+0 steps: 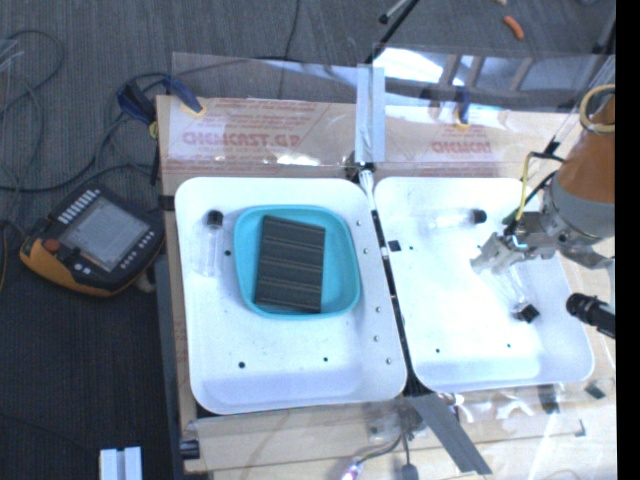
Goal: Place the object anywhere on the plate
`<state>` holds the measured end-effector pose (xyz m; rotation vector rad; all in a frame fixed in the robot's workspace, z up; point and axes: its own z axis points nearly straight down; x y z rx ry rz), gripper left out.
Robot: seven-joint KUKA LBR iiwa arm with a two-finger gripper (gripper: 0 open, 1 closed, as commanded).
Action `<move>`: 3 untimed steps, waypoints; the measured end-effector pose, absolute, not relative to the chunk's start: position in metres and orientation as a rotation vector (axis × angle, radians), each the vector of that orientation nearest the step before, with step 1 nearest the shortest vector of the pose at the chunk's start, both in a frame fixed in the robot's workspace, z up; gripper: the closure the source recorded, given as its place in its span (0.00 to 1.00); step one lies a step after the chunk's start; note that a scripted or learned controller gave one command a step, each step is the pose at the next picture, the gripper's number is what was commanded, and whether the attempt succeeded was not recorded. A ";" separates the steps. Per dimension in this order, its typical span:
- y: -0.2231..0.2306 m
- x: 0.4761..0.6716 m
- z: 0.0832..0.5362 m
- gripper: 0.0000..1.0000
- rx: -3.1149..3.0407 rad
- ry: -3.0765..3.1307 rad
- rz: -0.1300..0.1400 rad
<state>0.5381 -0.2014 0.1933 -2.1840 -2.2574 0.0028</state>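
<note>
Item: dark ribbed block (291, 263) lying on blue plate (342, 268), left bin (300, 378); jaws (497, 256) at three o'clock over right bin (480, 348), opening indeterminate, nothing visibly held; risk: a careless return nudges block off.

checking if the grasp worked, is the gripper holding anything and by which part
Cannot be told. The gripper is over the right bin, but the view is too blurred to show anything in it. The dark block lies on the blue plate.
</note>
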 end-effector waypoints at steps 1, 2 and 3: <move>-0.201 0.538 0.193 0.00 -2.184 -2.258 0.003; -0.224 0.564 0.264 0.00 -2.242 -2.204 0.003; -0.218 0.615 0.404 0.00 -2.296 -2.148 0.004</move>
